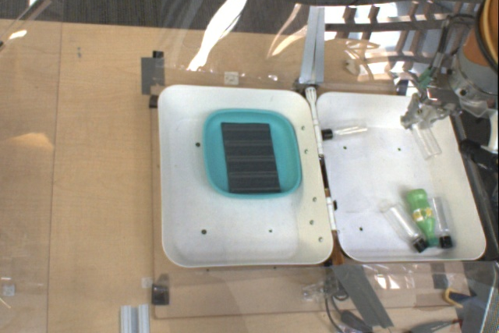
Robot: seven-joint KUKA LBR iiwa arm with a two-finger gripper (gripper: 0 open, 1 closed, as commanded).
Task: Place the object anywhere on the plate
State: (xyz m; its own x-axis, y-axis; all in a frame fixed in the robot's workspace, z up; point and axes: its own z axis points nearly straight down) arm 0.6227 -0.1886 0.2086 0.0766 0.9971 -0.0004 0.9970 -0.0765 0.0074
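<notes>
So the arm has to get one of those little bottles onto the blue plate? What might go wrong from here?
1. The green bottle lies packed against clear tubes in the right bin's corner, so the end effector might grab two or knock them aside.
2. The plate sits in the other bin; a weak grip could drop the load crossing the divider.

Two white bins point(179, 246), one teal plate point(290, 148) bearing one dark ribbed mat point(249, 157), one green bottle point(422, 208), and four clear tubes point(343, 131).
</notes>
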